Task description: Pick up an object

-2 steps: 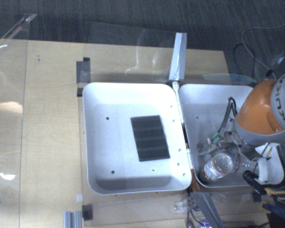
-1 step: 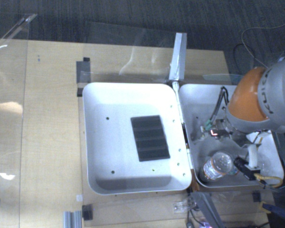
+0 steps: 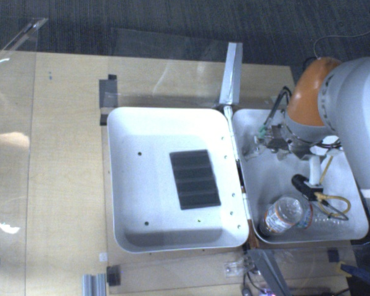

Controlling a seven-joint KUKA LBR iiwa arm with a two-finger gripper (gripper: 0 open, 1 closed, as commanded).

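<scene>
Since the task named no particular object, you had two to choose from. The clear plastic bottle (image 3: pixel 283 213) lay on its side in the right bin (image 3: pixel 262 180), close to the near wall. It looked empty, so I judged it very light, thin-walled and slippery; it would dent under pressure and could roll away. The best hold seemed to be across the middle of its body. The dark ribbed pad (image 3: pixel 195 179) lay flat in the middle of the left bin (image 3: pixel 135 184); it looked stiff and low, hard to get under. The gripper (image 3: pixel 266 143) hung over the far left part of the right bin, apart from the bottle, and I could not tell if it was apart or together. The bin floors were smooth and white, and the wall beside the bottle left you little room.
</scene>
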